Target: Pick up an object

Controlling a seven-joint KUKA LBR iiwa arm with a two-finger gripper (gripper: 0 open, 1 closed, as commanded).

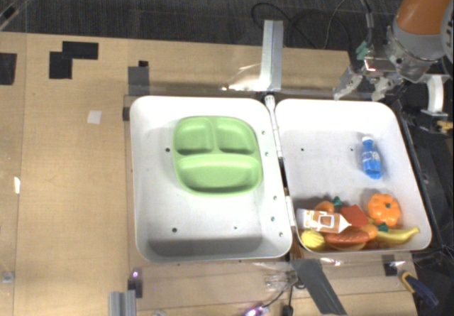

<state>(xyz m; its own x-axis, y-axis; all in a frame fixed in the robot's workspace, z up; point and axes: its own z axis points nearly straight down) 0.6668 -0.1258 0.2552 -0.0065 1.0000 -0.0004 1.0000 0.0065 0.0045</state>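
Note:
My gripper (364,85) hangs above the far rim of the right bin (333,130), near its back right corner, with its two fingers spread and nothing between them. Well in front of it a small blue bottle (369,158) lies alone near the bin's right wall. Along the near edge sits a pile of toy food: an orange pumpkin (384,208), a yellow banana (399,235), a white and orange carton (323,220), a red-orange piece (347,238) and a yellow lemon (311,239).
The left bin (152,165) holds a green divided plate (216,154). A metal post (272,55) stands behind the seam between the bins. Cables trail across the dark floor at the back right.

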